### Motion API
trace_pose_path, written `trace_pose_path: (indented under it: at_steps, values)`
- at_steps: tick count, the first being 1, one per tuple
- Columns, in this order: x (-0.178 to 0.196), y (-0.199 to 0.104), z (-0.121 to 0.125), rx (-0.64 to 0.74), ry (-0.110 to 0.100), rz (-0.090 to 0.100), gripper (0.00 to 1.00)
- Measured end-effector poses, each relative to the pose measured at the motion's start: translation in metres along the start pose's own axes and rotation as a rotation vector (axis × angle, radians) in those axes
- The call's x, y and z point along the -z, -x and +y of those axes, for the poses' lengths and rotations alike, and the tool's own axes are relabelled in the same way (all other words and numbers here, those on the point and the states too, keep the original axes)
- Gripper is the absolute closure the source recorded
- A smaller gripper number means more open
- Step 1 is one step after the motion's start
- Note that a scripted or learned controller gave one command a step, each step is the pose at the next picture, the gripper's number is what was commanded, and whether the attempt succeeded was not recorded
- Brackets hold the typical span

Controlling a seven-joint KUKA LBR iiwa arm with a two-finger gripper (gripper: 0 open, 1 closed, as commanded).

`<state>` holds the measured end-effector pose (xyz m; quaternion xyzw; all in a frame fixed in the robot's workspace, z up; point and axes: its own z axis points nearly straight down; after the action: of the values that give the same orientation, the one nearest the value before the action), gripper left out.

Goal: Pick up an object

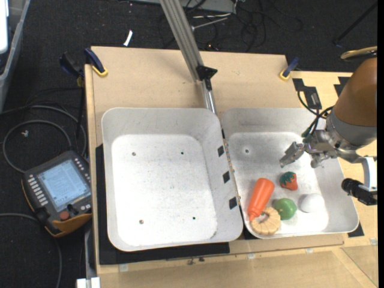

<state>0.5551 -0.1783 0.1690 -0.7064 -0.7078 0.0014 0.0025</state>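
Camera view, from above at a slant: two shallow white bins side by side on a wooden tabletop [252, 71]. Left bin [162, 122] speckled with small dark dots. Right bin [264, 122] partly covered at its right side by the arm [360, 110], grey with an orange-brown band, cut off at the picture's right edge.

Hand [305, 156] over the right bin's middle, fingers spread apart, one grey finger [292, 153] pointing left, the other blurred against the wrist hardware; nothing visible between them.

Toy food clustered in the right bin's near half: an orange carrot [260, 197] lying tilted, its lower end touching a tan round piece [266, 221], hard to name, perhaps a bread slice. Just beside that, a green round item [285, 208], then a white ball [311, 203], pale against the bin and hard to outline. A small red strawberry [289, 180] with a green top just below the hand, apart from the fingers.

Beyond the tabletop: a slanted metal pole [180, 26] crossing from the top, a teach pendant [59, 188] on the dark floor at left, and a clear container [12, 23] cut off at the upper left corner.
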Motion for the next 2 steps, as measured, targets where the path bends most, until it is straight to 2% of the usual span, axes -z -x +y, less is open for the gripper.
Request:
trace_pose_path:
  at_steps: [1, 2]
  values:
    - [-0.044, 0.002, 0.0, -0.003, 0.001, -0.001, 0.0]
    - [-0.031, 0.003, 0.001, -0.002, 0.006, -0.002, 1.0]
